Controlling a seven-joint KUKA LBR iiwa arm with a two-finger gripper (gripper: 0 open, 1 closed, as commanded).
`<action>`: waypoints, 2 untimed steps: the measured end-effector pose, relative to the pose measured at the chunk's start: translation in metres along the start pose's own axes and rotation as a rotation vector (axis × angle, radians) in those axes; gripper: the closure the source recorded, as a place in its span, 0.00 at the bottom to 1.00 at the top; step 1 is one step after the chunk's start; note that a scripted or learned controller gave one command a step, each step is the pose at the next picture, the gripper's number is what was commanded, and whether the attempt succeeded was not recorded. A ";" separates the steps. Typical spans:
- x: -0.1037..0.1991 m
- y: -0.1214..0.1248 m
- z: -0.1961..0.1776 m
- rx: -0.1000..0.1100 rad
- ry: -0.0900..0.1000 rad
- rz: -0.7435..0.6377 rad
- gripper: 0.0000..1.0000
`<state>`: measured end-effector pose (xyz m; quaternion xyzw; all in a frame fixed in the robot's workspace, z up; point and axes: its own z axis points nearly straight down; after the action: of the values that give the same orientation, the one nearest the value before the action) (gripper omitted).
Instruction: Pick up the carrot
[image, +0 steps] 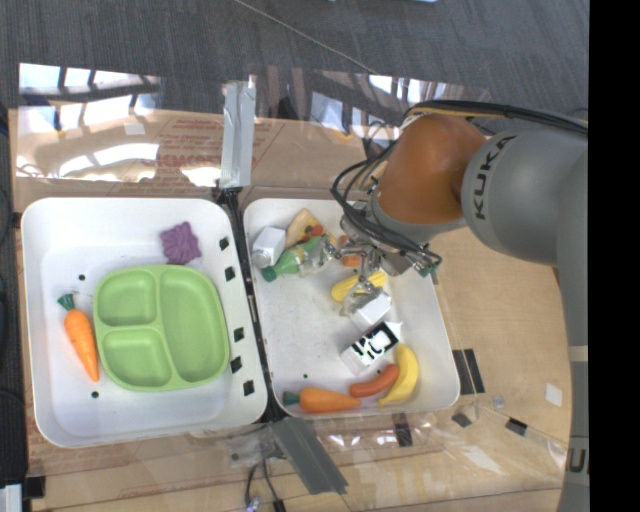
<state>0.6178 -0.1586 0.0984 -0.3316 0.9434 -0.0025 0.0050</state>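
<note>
Carrot: an orange plastic carrot with a green top lies in the left bin, at its left side, green end pointing far, just left of the tray.
Second carrot: another orange carrot with a green stub lies along the near wall of the right bin, touching a red chilli-shaped toy.
Tray: a light green three-compartment plastic plate sits mid left bin.
Purple piece: a small purple knobbly toy rests far of the tray.
Left bin: shallow white bin.
Right bin: shallow white bin, holding a yellow banana, a black-and-white box and mixed toys at its far side.
Gripper: the two-finger gripper hangs over the right bin's middle, well apart from the left carrot; cannot tell how it is set.
</note>
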 end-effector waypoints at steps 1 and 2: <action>0.022 -0.039 0.004 -0.004 0.005 0.257 0.00; 0.070 -0.010 -0.028 -0.006 0.007 0.191 0.00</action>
<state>0.5688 -0.2100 0.1262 -0.2401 0.9707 -0.0005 0.0009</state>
